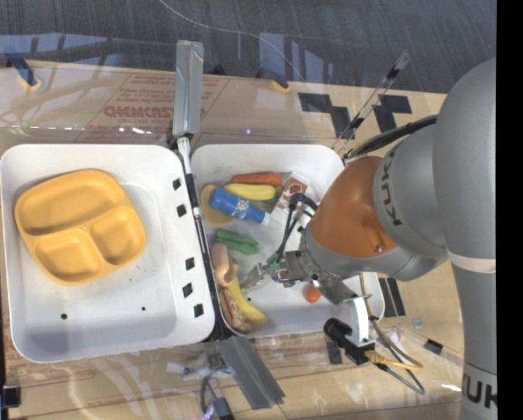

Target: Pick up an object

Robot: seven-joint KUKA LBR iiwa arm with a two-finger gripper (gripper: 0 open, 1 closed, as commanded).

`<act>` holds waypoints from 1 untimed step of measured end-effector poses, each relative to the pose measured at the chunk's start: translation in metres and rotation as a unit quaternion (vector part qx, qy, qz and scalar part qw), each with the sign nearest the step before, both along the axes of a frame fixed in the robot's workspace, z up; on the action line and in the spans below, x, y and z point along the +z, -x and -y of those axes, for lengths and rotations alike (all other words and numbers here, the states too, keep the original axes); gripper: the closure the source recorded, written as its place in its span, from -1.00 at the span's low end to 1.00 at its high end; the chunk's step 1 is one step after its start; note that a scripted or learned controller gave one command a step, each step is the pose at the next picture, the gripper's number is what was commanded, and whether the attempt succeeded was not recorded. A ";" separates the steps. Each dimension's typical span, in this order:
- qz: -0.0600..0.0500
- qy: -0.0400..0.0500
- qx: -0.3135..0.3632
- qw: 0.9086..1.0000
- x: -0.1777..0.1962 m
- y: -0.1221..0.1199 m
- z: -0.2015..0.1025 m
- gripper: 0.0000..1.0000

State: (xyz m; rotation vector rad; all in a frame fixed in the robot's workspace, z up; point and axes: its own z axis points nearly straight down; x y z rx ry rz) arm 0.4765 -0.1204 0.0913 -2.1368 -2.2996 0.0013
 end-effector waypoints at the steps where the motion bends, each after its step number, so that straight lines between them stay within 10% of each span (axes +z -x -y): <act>1: 0.000 0.000 -0.111 0.994 0.011 -0.077 -0.009 -1.00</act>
